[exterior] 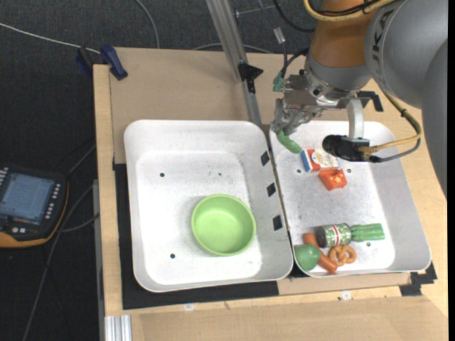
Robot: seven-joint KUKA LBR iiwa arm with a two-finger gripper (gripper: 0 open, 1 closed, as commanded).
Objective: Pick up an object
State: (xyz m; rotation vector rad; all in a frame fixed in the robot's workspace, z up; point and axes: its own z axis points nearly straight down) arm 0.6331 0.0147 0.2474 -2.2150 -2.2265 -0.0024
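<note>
Camera view, arm cut off at top right, pincer closed on a small green piece, shape unclear, over right bin.

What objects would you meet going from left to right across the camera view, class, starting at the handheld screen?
Handheld screen → green bowl → green strip under the gripper → orange block → green bottle.
</note>
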